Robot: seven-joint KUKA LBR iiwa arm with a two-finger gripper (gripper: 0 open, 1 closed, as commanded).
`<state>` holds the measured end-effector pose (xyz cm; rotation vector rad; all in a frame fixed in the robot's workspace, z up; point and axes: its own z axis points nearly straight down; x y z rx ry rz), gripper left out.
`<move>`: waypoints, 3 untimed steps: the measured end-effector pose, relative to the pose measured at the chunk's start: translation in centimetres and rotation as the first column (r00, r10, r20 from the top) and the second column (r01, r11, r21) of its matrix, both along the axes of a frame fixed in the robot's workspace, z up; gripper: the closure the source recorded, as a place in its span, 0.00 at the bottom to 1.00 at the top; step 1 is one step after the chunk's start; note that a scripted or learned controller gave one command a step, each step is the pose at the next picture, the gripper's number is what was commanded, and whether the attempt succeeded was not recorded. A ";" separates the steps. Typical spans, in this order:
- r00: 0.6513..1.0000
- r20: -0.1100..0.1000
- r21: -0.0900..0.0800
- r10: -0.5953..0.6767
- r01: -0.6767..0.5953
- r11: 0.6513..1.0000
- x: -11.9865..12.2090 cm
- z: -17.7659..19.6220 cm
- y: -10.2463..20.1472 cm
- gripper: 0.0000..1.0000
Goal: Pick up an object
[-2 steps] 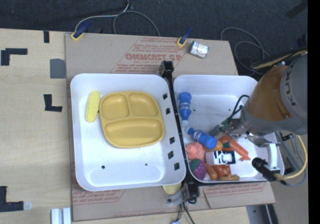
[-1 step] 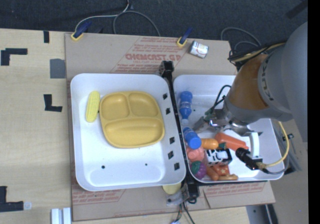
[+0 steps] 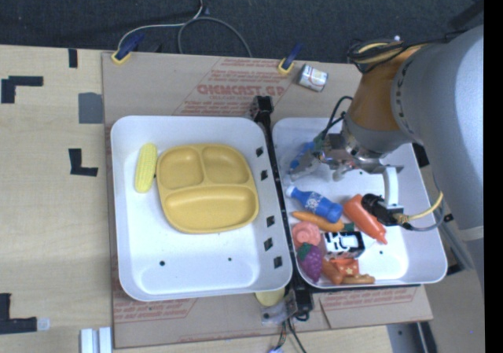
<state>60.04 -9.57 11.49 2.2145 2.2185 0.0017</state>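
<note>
The right bin holds several toy items. A blue bottle lies at its left side, with a large orange carrot to its right and a thin carrot just below it. Lower down are a pink piece, purple grapes, a red-orange piece and a black-and-white tag. My gripper hangs low over the upper middle of this bin, above the bottle, next to a small blue item. The wrist hides what is under it.
The left bin holds a yellow divided plate and a corn cob on its left. A black clip strip runs between the bins. A small silver object lies on the cardboard behind the right bin. The arm covers the bin's right side.
</note>
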 end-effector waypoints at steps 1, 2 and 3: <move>1.000 0.006 0.004 0.003 -0.003 1.000 5.8 -2.7 -2.2 0.00; 1.000 -0.004 0.002 0.000 0.000 1.000 6.9 -2.9 -1.1 0.00; 1.000 -0.012 0.004 -0.005 0.005 1.000 -2.0 1.0 -2.8 0.00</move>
